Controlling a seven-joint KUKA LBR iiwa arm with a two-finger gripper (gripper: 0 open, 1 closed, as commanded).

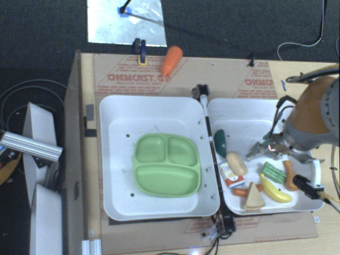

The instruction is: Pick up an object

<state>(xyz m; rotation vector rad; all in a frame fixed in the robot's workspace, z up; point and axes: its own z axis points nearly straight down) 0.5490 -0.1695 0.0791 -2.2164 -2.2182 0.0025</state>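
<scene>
We see two shallow white bins side by side on the bench. The left white bin (114,142) holds a pale green plastic plate with three compartments (167,164), lying flat near its middle. The right white bin (239,110) holds the toy foods, gathered toward its near edge: a beige potato-shaped piece (236,163), long axis running from upper left to lower right; a dark green rounded piece (219,141) beside the dividing wall; a small red-and-white packet (229,175); a tan wedge (255,197) pointing away from the near wall; a yellow banana (275,189), long axis from upper left to lower right; a ridged green block (273,171); and an orange stick-shaped piece (289,175), nearly upright in the view.

The two-finger gripper (260,149) hangs over the right bin, just above the potato piece and the green block, its metal fingers spread and holding nothing. An orange toy carrot (171,60) lies on the cardboard beyond the bins, tip toward the lower left.
</scene>
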